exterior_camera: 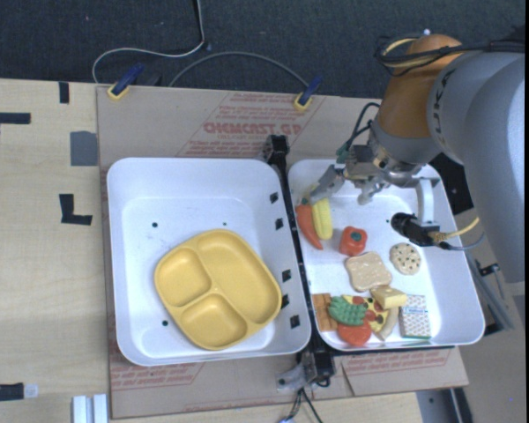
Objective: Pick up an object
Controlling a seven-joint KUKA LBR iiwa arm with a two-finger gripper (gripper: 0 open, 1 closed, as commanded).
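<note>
My gripper (346, 187) hangs over the back of the right bin (463, 276), its two fingers spread open with only white bin floor between them. Just in front of its left finger (323, 183) lie a yellow corn cob (322, 218) and an orange-red carrot (306, 226) by the bin's left wall. A red tomato (353, 240) sits a little nearer the front. A toast slice (368, 271) and a cookie (406, 258) lie mid-bin. The gripper holds nothing.
A pizza slice (348, 311), a cheese wedge (388, 298) and a small cracker box (413, 317) crowd the right bin's front. The left bin (132, 192) holds a yellow divided plate (216, 286). The black divider clips (278, 152) run between the bins.
</note>
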